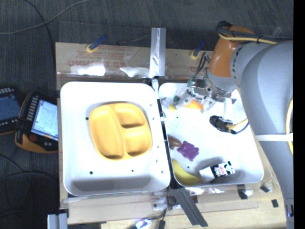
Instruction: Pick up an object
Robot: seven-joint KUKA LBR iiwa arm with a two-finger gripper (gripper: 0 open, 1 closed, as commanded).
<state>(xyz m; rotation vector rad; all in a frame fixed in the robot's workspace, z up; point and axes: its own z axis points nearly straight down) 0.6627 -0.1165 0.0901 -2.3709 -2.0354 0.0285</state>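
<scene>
My gripper (196, 95) hangs low over the far part of the right bin (248, 142), below the orange wrist band. Right under it lies a small orange-yellow object (195, 105), with a small green piece (177, 99) just to its left. Whether the gripper touches either one is hidden by the wrist. Nearer the front of the same bin lie a purple grape-like toy (188, 150), a brown piece (174, 141), a yellow banana (183, 173) and a small black-and-white box (220, 170).
The left bin (76, 175) holds a yellow divided plate (120, 129). A black cable loop (224, 123) hangs from the arm over the right bin. The grey arm body covers the bin's right side. A handheld pendant (40, 123) lies left of the bench.
</scene>
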